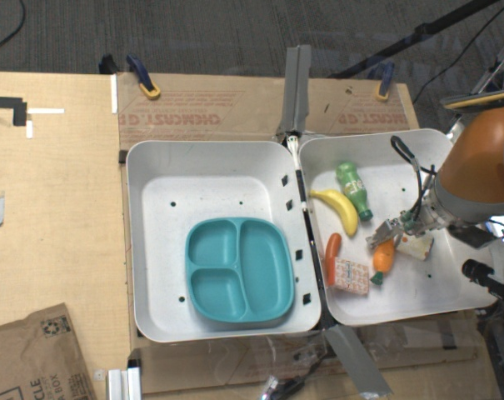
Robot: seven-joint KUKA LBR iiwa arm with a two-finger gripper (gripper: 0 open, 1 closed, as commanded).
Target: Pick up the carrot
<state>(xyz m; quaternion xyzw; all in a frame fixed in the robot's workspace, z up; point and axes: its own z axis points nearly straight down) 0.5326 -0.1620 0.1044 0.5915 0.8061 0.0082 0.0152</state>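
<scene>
Camera view: short orange plastic carrot (384, 259) lies in right white bin (435, 302), just right of pink snack packet (351, 275). End effector (388, 233) directly over it; grip state unclear. Best: descend centred, straddle its width.

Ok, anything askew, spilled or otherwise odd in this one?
Nothing stands out. The teal divided plate sits flat in the left bin. The carrot, banana, green bottle and small box lie loose in the right bin, with the end effector just above the carrot.
</scene>
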